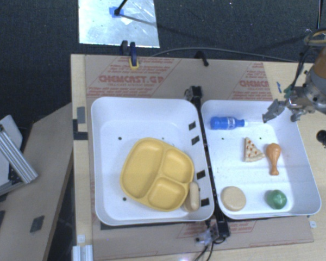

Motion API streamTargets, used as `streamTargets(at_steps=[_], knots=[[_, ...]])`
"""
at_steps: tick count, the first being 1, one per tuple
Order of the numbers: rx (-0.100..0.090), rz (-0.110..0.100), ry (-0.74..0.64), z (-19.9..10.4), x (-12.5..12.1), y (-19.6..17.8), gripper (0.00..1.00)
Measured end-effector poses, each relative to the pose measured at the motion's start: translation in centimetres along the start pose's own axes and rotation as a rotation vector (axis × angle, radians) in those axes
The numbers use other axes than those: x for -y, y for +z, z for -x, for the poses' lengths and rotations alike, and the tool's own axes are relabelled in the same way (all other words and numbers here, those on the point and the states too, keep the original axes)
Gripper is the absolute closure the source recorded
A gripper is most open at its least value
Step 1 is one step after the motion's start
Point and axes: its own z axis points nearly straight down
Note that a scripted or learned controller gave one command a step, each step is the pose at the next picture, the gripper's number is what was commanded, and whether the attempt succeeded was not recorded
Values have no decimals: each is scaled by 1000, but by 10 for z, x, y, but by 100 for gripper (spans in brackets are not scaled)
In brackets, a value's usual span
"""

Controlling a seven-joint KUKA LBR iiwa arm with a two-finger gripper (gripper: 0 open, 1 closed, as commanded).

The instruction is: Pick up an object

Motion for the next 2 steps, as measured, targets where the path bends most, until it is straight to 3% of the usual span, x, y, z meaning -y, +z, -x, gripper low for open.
streamTargets(at_steps=[2], knots=[[-1, -3, 1, 4, -4, 112, 0]])
